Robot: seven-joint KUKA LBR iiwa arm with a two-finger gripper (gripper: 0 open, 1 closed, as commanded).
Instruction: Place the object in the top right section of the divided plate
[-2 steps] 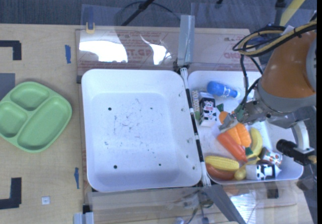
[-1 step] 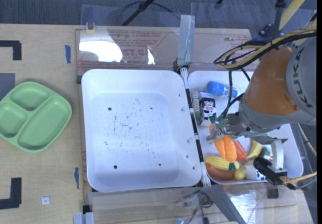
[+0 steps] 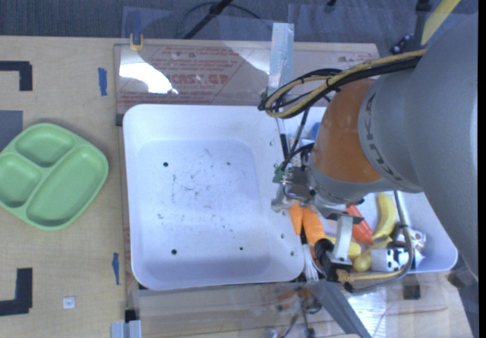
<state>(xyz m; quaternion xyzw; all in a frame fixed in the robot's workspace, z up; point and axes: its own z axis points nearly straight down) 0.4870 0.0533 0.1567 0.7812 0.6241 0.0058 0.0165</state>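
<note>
The green divided plate (image 3: 52, 174) lies on the wooden bench at the far left, outside both bins, with one long section and two smaller ones. My gripper (image 3: 301, 206) is low over the left edge of the right bin (image 3: 440, 257), largely covered by the grey and orange wrist. Two orange carrot-like pieces (image 3: 307, 224) lie just beneath it, close to the wall between the bins. I cannot see whether anything is held.
The left white bin (image 3: 201, 192) sits between the plate and the arm. In the right bin lie a yellow banana (image 3: 386, 215), a red-orange piece (image 3: 361, 229), a small yellow item (image 3: 363, 259) and a white-and-black object (image 3: 395, 257). A clear panel (image 3: 197, 74) stands behind.
</note>
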